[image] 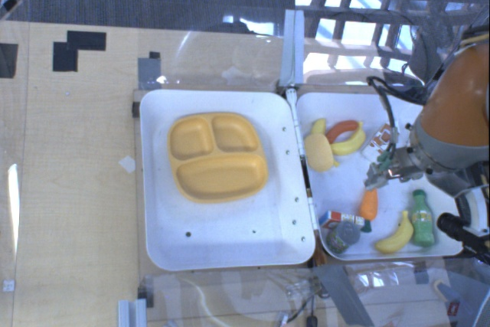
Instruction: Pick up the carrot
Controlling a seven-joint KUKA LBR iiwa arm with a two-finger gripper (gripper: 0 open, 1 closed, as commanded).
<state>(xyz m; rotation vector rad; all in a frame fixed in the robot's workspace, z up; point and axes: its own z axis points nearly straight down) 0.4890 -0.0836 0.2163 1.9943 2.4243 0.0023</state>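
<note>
The carrot (369,204) is small and orange with a green stub at its lower end. It lies upright-ish on the floor of the right bin (337,107), near the middle. My gripper (382,173) hangs just above and slightly right of the carrot's upper tip, under the grey wrist and the orange band. Nothing shows between gripper and carrot, and the carrot rests on the bin floor.
Around the carrot lie a green bottle (419,218), a banana (394,235), a grey can (344,236) and a small tube (341,218). Further back are a yellow pear (319,150), a second banana (350,143) and a red sausage (342,127). The left bin (153,188) holds a yellow divided plate (218,157).
</note>
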